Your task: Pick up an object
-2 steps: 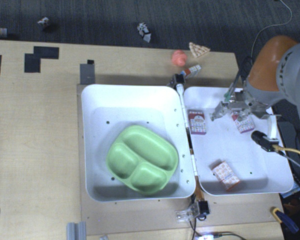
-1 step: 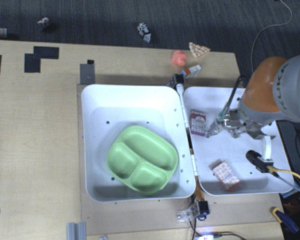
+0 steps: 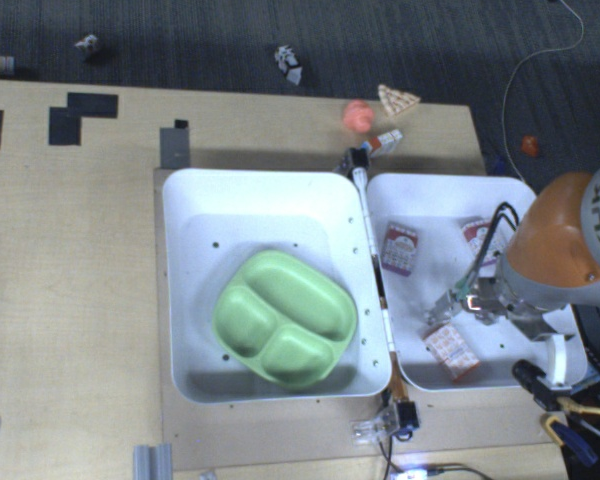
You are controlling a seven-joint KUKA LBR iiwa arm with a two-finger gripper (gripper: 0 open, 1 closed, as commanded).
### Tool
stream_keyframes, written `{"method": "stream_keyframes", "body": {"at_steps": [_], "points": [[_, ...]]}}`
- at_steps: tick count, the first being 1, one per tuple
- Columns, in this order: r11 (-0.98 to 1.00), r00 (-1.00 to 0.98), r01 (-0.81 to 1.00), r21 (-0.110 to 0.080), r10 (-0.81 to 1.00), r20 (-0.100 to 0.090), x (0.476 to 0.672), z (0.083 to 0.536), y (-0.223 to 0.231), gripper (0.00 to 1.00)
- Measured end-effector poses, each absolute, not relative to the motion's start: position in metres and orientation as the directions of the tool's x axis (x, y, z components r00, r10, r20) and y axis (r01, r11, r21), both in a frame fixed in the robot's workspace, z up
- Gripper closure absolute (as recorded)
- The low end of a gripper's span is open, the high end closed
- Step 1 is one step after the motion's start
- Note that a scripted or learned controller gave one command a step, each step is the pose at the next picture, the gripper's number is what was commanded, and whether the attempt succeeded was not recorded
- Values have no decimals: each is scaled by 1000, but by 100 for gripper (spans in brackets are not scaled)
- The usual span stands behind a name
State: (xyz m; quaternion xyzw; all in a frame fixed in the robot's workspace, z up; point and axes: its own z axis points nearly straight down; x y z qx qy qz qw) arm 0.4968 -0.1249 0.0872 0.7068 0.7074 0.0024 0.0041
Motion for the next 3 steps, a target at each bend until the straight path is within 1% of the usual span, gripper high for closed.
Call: {"method": "stream_keyframes", "body": {"at_steps": [1,2,3], "points": [[2,-2,1000,16,1000,-3,499,98,-124,100],[5,-5,1000,5,1000,1,537,185,-59,100],[4,-4,1000,4,1000,-1,632,181,-129,100]]}}
